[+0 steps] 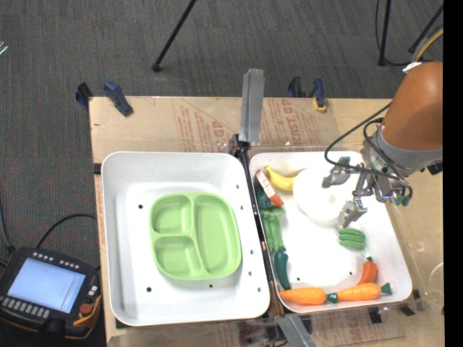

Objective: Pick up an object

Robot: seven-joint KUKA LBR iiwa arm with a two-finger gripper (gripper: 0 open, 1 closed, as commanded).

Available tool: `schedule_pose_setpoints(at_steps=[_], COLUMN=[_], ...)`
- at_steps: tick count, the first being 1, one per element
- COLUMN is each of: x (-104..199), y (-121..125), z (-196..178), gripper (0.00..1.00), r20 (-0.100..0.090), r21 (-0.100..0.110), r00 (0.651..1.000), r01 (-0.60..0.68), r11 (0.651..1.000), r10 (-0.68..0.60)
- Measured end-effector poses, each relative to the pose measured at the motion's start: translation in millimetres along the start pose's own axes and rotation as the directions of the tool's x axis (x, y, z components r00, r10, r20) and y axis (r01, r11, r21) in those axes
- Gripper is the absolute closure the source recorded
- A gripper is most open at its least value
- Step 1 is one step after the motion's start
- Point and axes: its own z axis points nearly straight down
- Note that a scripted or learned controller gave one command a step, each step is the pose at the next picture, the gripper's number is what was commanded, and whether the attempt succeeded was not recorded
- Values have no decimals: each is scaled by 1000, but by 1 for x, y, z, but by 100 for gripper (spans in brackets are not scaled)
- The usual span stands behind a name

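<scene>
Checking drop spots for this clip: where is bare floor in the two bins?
Left white bin: margins around the green divided plate. Right white bin: patch between green pea pod and orange carrots. Crowded along its left wall.

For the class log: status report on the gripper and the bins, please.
Gripper open, nothing held, over right bin. Green toy just below it. White round piece alongside. Green tray in left bin.

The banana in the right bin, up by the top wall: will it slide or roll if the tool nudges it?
The banana looks like glossy toy plastic, so it is probably light and stiff and may skid on the smooth bin floor. Its curved shape suggests it would pivot rather than roll straight. It lies close to the white plate, which could block a push.
</scene>
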Motion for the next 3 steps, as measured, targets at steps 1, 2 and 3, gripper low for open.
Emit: schedule_pose_setpoints(at_steps=[1, 2, 3], x=[33, 11, 72], y=[-63, -46, -61], z=[106, 105, 108], gripper=[0, 0, 0], r20=[4, 8, -1], r21=[1, 3, 0], r00=[997, 1000, 997], r01=[-78, -17, -80], r11=[997, 1000, 997], r10=[78, 17, 80])
